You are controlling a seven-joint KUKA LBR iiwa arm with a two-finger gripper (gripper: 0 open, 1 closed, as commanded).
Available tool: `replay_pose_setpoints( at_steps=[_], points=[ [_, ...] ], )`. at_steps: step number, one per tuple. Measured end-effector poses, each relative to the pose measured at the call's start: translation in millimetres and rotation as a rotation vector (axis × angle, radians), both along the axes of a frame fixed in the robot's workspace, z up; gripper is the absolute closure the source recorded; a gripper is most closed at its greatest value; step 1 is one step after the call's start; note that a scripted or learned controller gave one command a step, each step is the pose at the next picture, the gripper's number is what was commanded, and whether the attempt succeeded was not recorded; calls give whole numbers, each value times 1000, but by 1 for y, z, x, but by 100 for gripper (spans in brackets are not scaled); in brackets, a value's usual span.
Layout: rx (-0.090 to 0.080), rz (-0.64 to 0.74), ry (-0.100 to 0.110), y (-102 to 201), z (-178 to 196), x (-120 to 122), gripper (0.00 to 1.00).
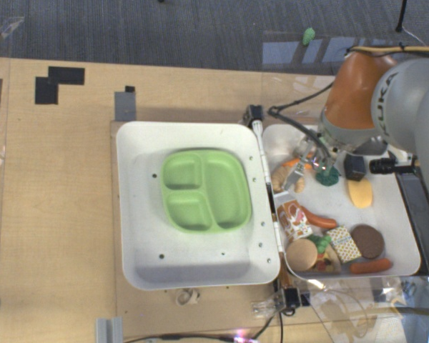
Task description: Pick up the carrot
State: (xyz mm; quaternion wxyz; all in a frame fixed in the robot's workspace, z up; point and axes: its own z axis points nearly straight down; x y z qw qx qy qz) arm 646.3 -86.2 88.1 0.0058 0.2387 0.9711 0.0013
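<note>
- The carrot (292,164) lies in the right bin (407,263), at its far-left end, beside the divided green plate's (204,190) bin.
- The gripper (309,161) hovers right at the carrot (presumably lining up a grasp); whether it grips, I cannot tell.

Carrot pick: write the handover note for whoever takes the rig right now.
Gripper: down in the right bin, at its upper left part. Whether it is open or shut cannot be told from the camera view.
Carrot: an orange piece lies right at the gripper tip, beside a tan piece. No sign that it is lifted or held.
Nearby in the same bin: a dark green item, a yellow piece, a sausage, a brown patty.
Left bin holds the green tray.
Done: arm is at the carrot.
Left: confirm the grasp, then lift it clear.
</note>
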Motion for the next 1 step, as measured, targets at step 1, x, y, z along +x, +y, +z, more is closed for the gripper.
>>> replay_pose_setpoints(
  at_steps=[1],
  points=[
    [1,-148,-3,0,1,-17,0]
  ],
)
